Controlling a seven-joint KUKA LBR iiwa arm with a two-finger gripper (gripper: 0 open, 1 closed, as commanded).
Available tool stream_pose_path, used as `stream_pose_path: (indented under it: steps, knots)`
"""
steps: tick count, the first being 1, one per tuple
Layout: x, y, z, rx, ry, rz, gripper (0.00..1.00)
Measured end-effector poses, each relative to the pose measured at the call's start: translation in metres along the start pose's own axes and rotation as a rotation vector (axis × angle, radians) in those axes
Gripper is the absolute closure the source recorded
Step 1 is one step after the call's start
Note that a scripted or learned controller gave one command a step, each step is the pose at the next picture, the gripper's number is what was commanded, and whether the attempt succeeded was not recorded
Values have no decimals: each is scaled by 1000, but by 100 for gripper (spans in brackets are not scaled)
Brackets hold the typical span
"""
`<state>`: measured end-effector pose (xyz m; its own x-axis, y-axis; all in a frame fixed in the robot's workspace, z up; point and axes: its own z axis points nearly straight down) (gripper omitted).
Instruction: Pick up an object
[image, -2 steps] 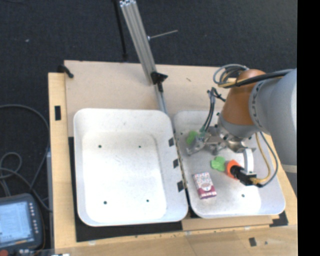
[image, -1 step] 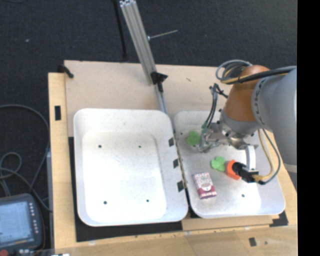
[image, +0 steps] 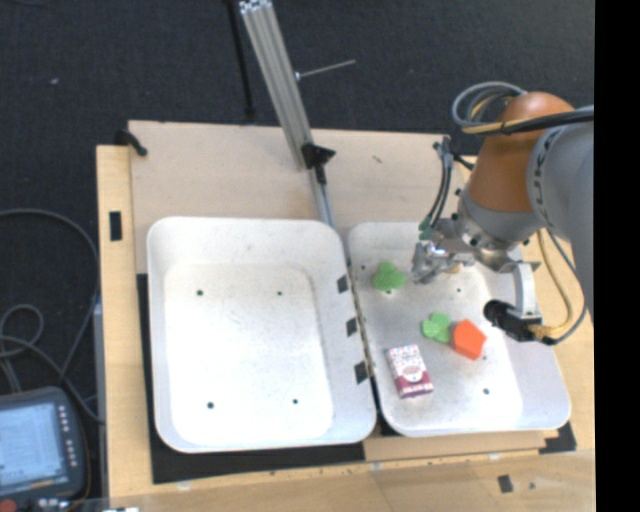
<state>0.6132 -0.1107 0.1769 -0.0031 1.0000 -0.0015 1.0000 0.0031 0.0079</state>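
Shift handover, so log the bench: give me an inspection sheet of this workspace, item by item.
Surface: wooden bench bearing left bin and right bin.
Job's things: in the right bin, green piece, second green piece beside orange block, small red-and-white box.
Clutter: nothing seen.
Gripper: gripper low over the right bin, next to the first green piece.
Cables: cable loops at the wrist; floor cable.
Surroundings: aluminium post, pendant.

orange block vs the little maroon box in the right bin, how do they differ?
Colour: the orange block is plain orange; the maroon box is maroon and white with print on top.
Shape: the block looks chunky and cube-like; the box is flatter and longer, lying on its face.
Neighbours: the block touches a green piece; the box lies apart, nearer the bin's front edge.
Shared: both rest in the right bin, away from the claw.
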Motion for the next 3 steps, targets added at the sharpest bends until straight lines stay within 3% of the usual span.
stream_pose_path:
  steps: [2, 3]
  knots:
    - [2, 12, -87, 3, 0, -1, 100]
    - [52, 9, -75, 8, 1, -2, 100]
